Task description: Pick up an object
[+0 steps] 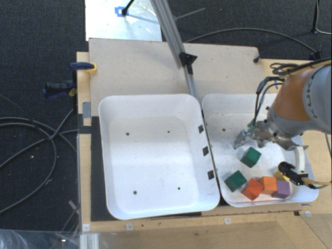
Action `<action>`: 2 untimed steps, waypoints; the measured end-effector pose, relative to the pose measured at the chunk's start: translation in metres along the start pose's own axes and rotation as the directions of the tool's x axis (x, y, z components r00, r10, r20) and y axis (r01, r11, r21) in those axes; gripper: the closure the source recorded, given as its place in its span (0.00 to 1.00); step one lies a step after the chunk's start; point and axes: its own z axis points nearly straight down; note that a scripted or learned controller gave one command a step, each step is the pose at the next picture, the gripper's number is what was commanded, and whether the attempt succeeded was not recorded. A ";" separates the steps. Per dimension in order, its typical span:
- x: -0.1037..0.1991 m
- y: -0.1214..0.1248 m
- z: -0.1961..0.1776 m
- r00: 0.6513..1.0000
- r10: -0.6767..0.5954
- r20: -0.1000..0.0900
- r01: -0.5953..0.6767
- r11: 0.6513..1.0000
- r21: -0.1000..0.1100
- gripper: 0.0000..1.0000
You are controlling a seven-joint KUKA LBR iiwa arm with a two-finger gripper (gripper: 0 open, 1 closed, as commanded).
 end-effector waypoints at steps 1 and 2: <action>0.010 -0.050 0.011 1.000 0.009 -0.002 -0.009 1.000 0.007 0.00; 0.010 -0.047 0.000 1.000 0.007 -0.001 -0.007 1.000 0.002 1.00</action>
